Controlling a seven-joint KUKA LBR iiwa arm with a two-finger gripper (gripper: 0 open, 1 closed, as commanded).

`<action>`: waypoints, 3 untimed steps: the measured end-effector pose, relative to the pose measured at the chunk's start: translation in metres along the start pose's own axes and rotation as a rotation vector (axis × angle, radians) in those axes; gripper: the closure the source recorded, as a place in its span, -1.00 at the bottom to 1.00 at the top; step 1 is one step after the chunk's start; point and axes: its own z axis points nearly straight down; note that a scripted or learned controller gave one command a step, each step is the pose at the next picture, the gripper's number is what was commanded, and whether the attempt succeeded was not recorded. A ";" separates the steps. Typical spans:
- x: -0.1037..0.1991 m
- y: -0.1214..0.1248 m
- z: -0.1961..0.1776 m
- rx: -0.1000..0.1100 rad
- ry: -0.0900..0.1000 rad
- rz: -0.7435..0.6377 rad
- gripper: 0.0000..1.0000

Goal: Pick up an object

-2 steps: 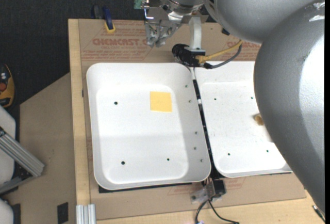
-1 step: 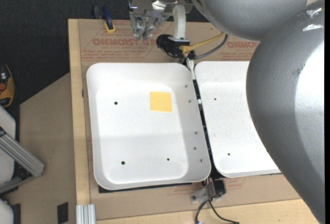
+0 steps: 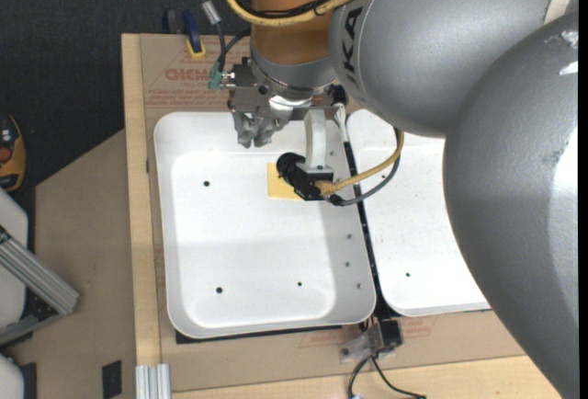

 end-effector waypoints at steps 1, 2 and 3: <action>0.018 0.052 -0.032 -0.019 0.004 -0.003 1.00; 0.016 -0.035 0.016 0.000 0.000 -0.002 1.00; 0.016 -0.068 -0.223 -0.031 0.011 -0.004 1.00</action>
